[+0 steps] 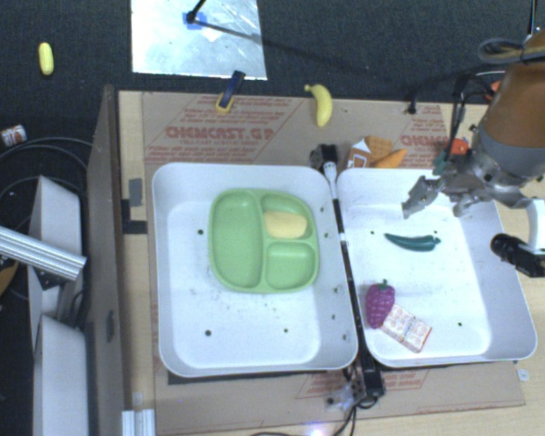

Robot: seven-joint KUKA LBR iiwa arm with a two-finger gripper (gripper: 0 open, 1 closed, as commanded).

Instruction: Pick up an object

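Note:
The right bin (490, 334) holds a dark green pepper (413, 241), a purple bunch of grapes (379, 302) and a small pink-and-white packet (406, 328). My gripper (439, 200) hangs over the back of this bin, just above and behind the pepper. Its fingers are spread open and there is nothing between them. In the left bin (186, 334) lies a green divided plate (245, 252) with a yellow item (286, 223) in its upper right compartment.
Behind the bins, on the cardboard, lie a yellow banana (322, 104) and an orange toy (381, 155). A yellow-and-blue clip (228, 94) sits at the cardboard's back edge. The arm's grey body (527, 116) fills the upper right.

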